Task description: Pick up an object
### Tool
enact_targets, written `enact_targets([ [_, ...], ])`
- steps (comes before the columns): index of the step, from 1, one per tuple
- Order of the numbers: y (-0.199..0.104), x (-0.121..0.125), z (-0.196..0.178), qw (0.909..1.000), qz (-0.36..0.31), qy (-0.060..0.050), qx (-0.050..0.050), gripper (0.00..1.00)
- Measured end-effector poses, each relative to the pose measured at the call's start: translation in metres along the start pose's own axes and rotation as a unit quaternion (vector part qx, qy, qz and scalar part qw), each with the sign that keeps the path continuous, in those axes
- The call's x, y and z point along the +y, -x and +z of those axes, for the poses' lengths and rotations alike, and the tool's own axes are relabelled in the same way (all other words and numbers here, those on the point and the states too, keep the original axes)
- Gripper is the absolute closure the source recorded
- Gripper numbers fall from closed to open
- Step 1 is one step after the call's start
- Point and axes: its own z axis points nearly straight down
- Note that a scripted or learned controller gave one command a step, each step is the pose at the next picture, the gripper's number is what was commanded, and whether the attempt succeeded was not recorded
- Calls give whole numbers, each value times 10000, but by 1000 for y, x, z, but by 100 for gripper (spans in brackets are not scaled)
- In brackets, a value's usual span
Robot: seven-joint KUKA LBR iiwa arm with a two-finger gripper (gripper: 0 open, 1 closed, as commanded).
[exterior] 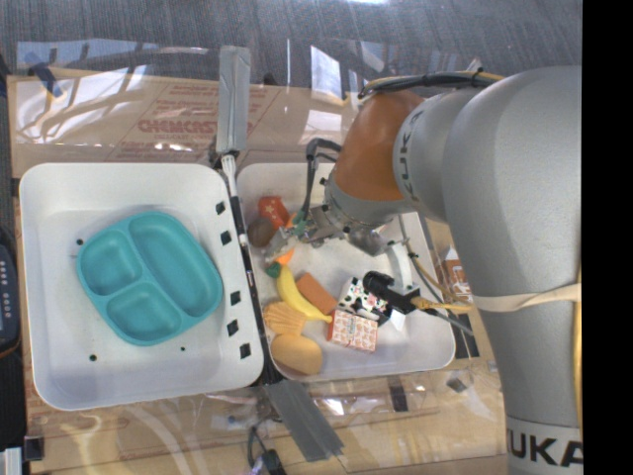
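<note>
Grey arm (495,176) low over cluttered right bin (430,349), near banana (297,295).

Arm (514,216): smooth grey shell, satin sheen; orange band (371,156) glossy, catching highlights. Both bins: left bin (40,265) and right bin (435,339) smooth white plastic, slightly shiny. Divided tray (148,275): teal plastic, smooth, matt with soft sheen. Banana (295,295): yellow, smooth, plastic-looking. Round tan piece (297,354): smooth, dull. Patterned box (356,320): printed card look, matt. Bench (119,107): brown cardboard, printed red, under glossy clear film with glare. Grey tape strip (232,97): matt.
</note>
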Motion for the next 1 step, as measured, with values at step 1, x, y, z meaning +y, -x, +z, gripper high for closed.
enact_targets([
  [1, 1, 1, -12, 10000, -25, 8, -9, 100],
])
